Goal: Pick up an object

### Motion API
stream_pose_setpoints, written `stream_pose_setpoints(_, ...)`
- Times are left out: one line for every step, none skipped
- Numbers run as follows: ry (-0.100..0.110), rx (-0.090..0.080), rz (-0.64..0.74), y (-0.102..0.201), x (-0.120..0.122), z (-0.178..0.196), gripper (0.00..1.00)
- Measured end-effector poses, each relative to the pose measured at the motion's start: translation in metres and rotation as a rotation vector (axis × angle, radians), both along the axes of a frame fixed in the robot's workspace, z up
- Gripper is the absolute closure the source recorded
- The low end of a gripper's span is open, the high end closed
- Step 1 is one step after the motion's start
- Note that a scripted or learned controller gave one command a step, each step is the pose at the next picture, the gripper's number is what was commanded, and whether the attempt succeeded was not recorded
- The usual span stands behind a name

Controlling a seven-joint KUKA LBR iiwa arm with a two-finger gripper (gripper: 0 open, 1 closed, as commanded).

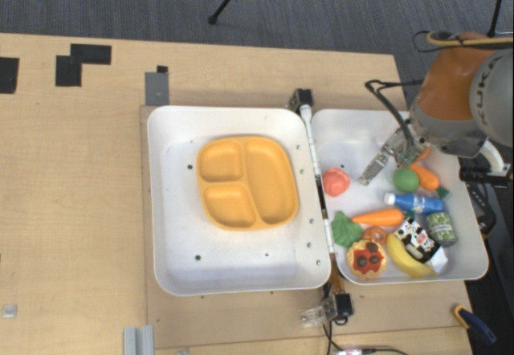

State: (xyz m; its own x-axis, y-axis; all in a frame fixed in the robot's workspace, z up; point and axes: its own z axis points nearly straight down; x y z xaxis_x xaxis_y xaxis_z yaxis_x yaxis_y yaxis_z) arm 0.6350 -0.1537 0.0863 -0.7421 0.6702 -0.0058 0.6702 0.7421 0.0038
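Observation:
The right bin [353, 132] holds several toy items: a pink ball [336, 181], a green ball [405, 180], a small orange carrot [428, 177], a blue bottle [416, 201], a long carrot [377, 218], a green leafy piece [345, 229], a pizza toy [368, 257], a banana [404, 257], a black-and-white item [418, 239] and a green can [440, 227]. My gripper [376, 169] hangs over the bin's upper middle, slanting down to the left. It is left of the green ball and up and to the right of the pink ball. I see nothing held in it.
The left bin [173, 185] carries a yellow divided plate [245, 182]. The grey and orange arm [458, 96] covers the right bin's far right corner. A black clamp [302, 98] sits where the bins meet at the back. Bare wooden bench lies to the left.

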Motion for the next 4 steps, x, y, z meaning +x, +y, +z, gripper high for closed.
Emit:
stream_pose_setpoints(-0.003, -0.001, 0.067, 0.016, -0.049, 0.001, 0.0)
stream_pose_setpoints(-0.001, 0.0, 0.121, -0.001, 0.009, 0.0, 0.0)
stream_pose_setpoints(0.014, -0.003, 0.325, 0.007, 0.024, 0.0, 0.0)
stream_pose_setpoints(0.009, 0.001, 0.533, -0.009, 0.025, 0.0, 0.0)
